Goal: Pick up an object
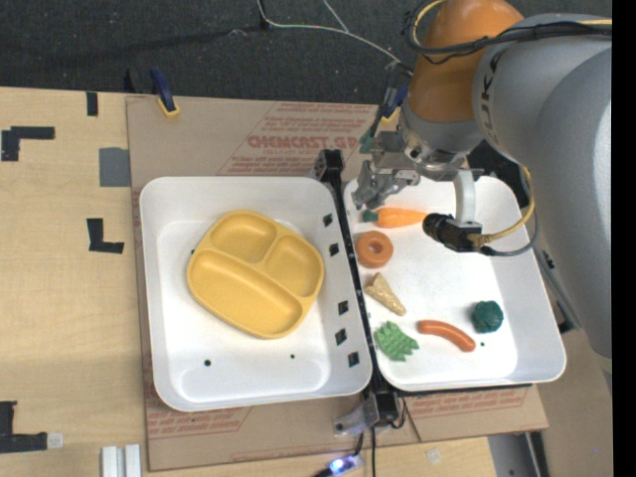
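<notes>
Your gripper (376,199) hangs low over the back corner of the right bin (525,364), right at the green end of the carrot (402,218), which lies at the bin's rear beside the divider (343,266). You cannot tell from this angle whether it is released or clenched, and nothing shows between the tips. By the look of it you are at the approach, the pick not yet made; the next move calls for a clean close on the carrot's thin end, then a straight lift. Mind the divider wall just beside, and the donut (375,249) near the carrot. Further forward lie a cheese wedge (384,294), a sausage (446,334), a green leaf (396,342) and a dark green piece (487,316). A yellow tray (256,272) sits in the left bin (159,266)
</notes>
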